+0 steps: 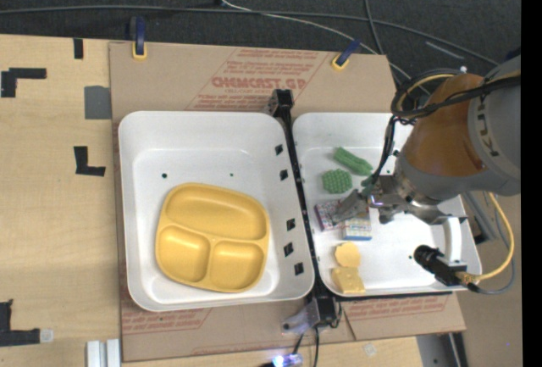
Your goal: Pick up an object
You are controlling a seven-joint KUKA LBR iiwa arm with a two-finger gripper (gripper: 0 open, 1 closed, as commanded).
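Note:
My gripper [354, 202] reaches in from the right and sits low in the right bin [423, 272], over a small white and blue packet [358, 229] and a purple-striped packet [327, 214]. The metal fingers [349, 204] point left, down over the purple-striped packet, which lies flat on the bin floor. A green round textured piece [336, 181] and a green oblong piece [352, 160] lie just behind the gripper. Two pale yellow pieces [347, 266] rest near the bin's front wall.
The left bin [140, 145] holds a yellow three-compartment tray [212, 236]. A black divider [292, 179] runs between the bins. A black cylindrical part of the arm [436, 264] hangs over the right bin's front right. Cables lie behind the bench.

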